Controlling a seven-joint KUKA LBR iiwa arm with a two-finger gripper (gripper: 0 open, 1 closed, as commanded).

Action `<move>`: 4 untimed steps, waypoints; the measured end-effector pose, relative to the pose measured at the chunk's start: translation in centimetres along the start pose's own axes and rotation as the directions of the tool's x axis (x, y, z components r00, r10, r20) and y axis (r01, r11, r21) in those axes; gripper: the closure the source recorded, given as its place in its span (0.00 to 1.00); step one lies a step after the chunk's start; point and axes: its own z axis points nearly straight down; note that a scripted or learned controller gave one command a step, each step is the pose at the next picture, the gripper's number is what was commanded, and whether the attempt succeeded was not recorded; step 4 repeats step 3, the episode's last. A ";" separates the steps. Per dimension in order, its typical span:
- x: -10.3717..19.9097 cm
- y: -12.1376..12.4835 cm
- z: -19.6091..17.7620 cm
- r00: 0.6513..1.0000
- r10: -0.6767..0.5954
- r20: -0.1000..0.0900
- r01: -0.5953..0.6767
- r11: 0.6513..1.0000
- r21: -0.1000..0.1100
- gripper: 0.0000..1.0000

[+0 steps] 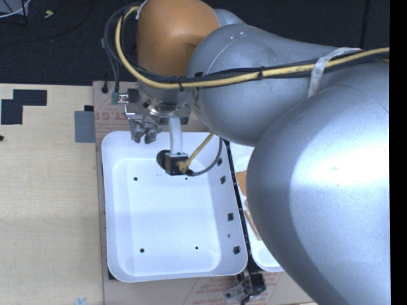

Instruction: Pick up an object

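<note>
The bench [44,189] has a pale wood-grain top with dark grey rectangular patches [84,126] near its far edge and black stepped markings [24,103] at its far left. Beyond the far edge lies a dark, black floor area [57,37] with thin cables [19,5] at the upper left corner. Lighting is even, with soft shading.

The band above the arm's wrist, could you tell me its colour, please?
Orange; the band shows best in the camera view, above the left bin.
</note>
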 end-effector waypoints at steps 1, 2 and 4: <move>-0.1 0.0 -3.0 1.000 0.000 0.000 0.000 1.000 -0.001 1.00; -0.8 -0.1 -4.6 1.000 0.002 0.000 -0.002 1.000 0.000 1.00; -3.0 -0.1 -5.9 1.000 0.004 0.001 -0.004 1.000 0.000 1.00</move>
